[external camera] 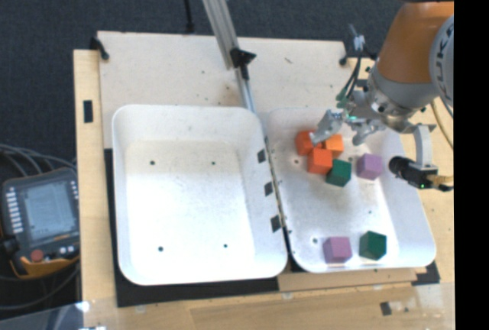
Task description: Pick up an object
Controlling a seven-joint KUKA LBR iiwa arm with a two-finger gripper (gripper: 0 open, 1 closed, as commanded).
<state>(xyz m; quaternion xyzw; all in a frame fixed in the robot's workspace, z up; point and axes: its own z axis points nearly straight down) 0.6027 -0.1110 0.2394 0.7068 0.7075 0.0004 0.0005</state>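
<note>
Surface (176,69): pale board top, carrying two shallow white bins side by side.

Left bin (191,118): white, speckled with dark marks, a few small dark dots on its floor.

Right bin (405,229): white, holding all the blocks listed below.

Arm (416,38): grey with an orange band, reaching in from the right and hanging over the upper part of the right bin.

Hand (345,128): grey metal, two fingers pointing down and to the left, set apart with a clear gap between them. Nothing sits between the fingers. The tips hang just above the cluster of orange blocks.

Orange blocks (319,153): three, crowded together in the upper middle of the right bin, touching or almost touching one another, directly under the hand.

Green block, upper (338,172): dark green, just below and right of the orange cluster, touching or nearly touching the lowest orange block.

Purple block, upper (370,166): just right of the upper green block, a little apart from it.

Purple block, lower (337,248): near the front wall of the right bin, well apart from the cluster.

Green block, lower (373,244): just beside the lower purple block, on its right.

Metal rail (218,8): slanted, ribbed, running from the top of the view down to the gap between the bins.

Control pendant (42,214): grey screen unit with cables, off the surface at far left.
</note>
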